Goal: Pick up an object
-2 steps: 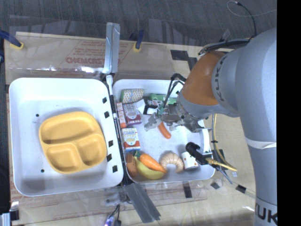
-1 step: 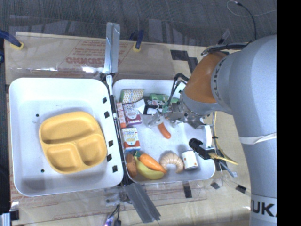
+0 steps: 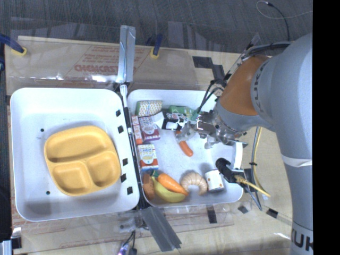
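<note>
The right bin [image 3: 212,101] holds several toy foods. A small orange sausage-like piece [image 3: 186,149] lies near its middle. A green packet [image 3: 179,112] lies at the back. My gripper [image 3: 185,128] hangs low over the bin between these two, just above the orange piece and touching neither as far as I can see. Nothing visibly sits in the gripper. The grey arm with its orange band [image 3: 241,89] covers the bin's right side.
Along the right bin's left wall lie a green-and-cream box [image 3: 149,107], a red box [image 3: 149,127] and a small carton [image 3: 147,154]. At the front are a carrot [image 3: 170,183], a banana [image 3: 167,194], a croissant [image 3: 194,180] and a white can [image 3: 214,180]. A yellow compartment tray [image 3: 82,158] sits in the left bin [image 3: 26,105].
</note>
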`<state>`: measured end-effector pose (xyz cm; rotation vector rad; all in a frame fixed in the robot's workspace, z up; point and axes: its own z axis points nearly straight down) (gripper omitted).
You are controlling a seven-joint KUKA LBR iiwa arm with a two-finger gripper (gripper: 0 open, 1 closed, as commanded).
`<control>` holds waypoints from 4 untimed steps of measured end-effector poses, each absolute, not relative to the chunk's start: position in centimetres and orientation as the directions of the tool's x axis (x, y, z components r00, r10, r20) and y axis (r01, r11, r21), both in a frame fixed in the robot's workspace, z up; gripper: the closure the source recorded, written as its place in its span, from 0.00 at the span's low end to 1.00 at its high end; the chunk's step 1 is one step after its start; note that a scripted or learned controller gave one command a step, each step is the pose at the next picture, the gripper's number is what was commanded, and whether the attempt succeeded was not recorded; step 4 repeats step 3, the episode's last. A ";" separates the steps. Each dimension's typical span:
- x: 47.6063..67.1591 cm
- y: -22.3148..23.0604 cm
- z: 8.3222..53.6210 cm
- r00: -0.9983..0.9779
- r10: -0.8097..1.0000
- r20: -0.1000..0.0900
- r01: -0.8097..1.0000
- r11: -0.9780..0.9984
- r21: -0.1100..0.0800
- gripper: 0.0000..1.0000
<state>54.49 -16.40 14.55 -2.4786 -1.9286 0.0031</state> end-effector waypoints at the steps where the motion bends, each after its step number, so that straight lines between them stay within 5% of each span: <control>1: 57.5 -17.8 9.1 0.103 0.995 0.000 0.995 -0.103 -0.001 0.00; 2: 57.5 -17.7 10.1 0.099 0.995 0.000 0.995 -0.099 -0.003 1.00; 3: 60.1 -12.6 19.6 0.056 0.998 0.001 0.998 -0.056 -0.002 1.00; 4: 60.1 -12.6 19.6 0.056 0.998 0.001 0.998 -0.056 -0.002 1.00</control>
